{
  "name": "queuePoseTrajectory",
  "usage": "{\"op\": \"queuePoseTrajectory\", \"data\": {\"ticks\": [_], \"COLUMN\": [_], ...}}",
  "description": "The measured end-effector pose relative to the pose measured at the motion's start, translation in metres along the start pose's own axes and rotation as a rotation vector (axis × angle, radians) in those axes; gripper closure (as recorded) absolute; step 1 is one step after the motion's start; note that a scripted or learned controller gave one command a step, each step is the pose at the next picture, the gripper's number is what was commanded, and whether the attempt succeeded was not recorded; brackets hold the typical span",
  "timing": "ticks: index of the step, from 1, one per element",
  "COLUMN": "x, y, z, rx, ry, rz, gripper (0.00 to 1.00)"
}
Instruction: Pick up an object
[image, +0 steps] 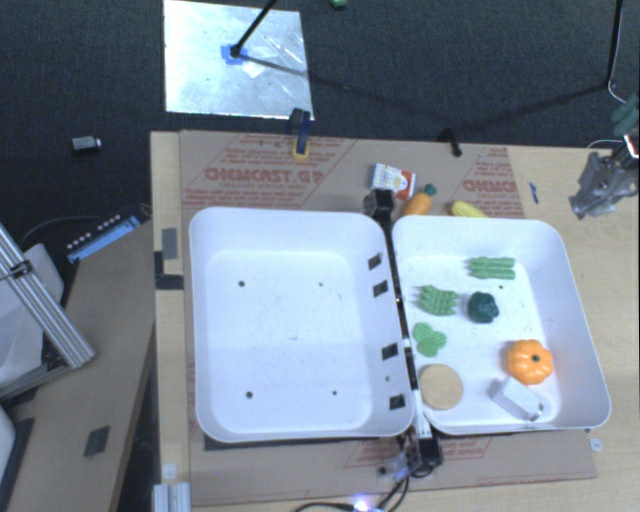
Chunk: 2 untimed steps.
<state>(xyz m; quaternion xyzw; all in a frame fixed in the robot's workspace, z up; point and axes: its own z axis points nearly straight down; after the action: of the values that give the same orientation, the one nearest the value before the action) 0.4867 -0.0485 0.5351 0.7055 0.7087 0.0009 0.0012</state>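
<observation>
Toys crowd the right bin (560, 250), pumpkin (528, 361) nearest; end effector (603, 187) hangs outside its far corner, seemingly parked clear, grip state impossible to tell.

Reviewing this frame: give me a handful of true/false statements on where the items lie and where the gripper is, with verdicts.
1. The orange pumpkin lies in the right bin. True.
2. The gripper is down inside the left bin. False: it is at the view's right edge, outside and above the right bin's far corner.
3. A tan round disc lies near the right bin's front left corner. True.
4. The yellow piece lies inside the right bin. False: it lies on the board behind that bin, near a carrot.
5. The pumpkin is between the gripper's fingers. False: it lies in the bin, apart from the gripper.
</observation>
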Motion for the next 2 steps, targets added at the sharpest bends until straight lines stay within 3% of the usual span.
{"op": "queuePoseTrajectory", "data": {"ticks": [2], "x": [0.0128], "y": [0.0], "z": [-0.0001], "rx": [0.0], "ry": [0.0], "rz": [0.001], "gripper": [1.0]}}
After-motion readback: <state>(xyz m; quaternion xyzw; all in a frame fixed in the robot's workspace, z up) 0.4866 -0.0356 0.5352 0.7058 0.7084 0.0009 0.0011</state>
